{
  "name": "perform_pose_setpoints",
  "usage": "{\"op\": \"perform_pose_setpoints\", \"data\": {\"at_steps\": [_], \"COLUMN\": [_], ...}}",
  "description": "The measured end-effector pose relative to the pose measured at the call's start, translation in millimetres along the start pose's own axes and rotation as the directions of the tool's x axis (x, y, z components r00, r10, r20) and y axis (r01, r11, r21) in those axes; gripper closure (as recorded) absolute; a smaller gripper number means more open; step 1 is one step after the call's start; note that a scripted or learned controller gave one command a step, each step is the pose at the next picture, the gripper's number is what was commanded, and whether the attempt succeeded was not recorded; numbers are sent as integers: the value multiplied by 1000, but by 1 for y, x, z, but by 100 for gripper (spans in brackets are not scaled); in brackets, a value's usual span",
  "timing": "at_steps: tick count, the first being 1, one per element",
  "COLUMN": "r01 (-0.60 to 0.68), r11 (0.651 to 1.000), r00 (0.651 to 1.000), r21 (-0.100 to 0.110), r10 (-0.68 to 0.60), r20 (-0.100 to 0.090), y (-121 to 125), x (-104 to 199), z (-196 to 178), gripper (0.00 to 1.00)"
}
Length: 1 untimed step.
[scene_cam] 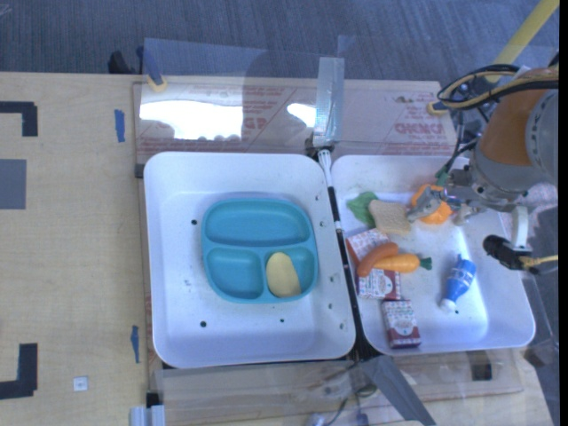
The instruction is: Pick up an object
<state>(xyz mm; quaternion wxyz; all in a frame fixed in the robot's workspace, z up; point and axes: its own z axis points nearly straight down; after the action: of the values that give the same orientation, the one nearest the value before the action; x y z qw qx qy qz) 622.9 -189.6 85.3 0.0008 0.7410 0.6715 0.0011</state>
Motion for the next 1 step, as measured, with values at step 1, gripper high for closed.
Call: {"op": "perform_pose_setpoints", "data": {"at_steps": [1], "r01": [4], "r11": [1000], "r00": [1000], "r21": [2], "r10": [-4], "r20": [-3], "y": [1], "x": [2], "z": [-10], "gripper": [100]}}
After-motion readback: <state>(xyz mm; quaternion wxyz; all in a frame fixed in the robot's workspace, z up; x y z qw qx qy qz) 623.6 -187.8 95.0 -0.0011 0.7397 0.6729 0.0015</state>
